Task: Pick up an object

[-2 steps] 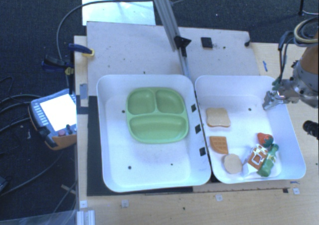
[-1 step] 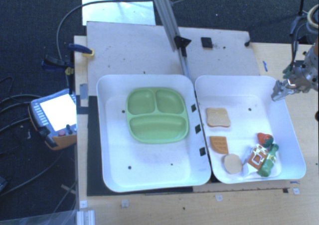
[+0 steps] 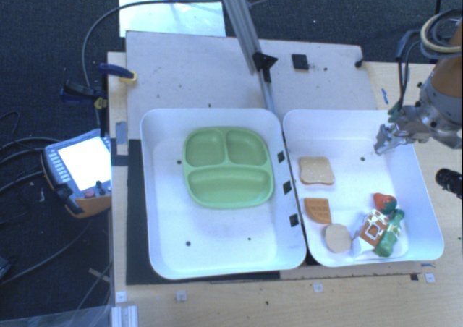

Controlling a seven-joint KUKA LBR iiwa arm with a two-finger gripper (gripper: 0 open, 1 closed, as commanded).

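In the right bin [image 3: 347, 126] lie a slice of toast [image 3: 316, 171], an orange wedge of bread [image 3: 317, 210] and a round beige cookie [image 3: 337, 237]. Near that bin's front right corner sit a red strawberry [image 3: 384, 202], a small orange-and-white box [image 3: 372, 231] and a green bottle [image 3: 389, 236], all packed close together. My gripper [image 3: 385, 140] hangs over the right bin's far right side, well above and behind the toys, with nothing seen between its fingers.
A green divided plate [image 3: 227, 168] rests in the left bin [image 3: 166, 246]. A metal pole [image 3: 242, 18] slants across the back board. Cables and a lit pendant [image 3: 78, 166] lie off the bench to the left.
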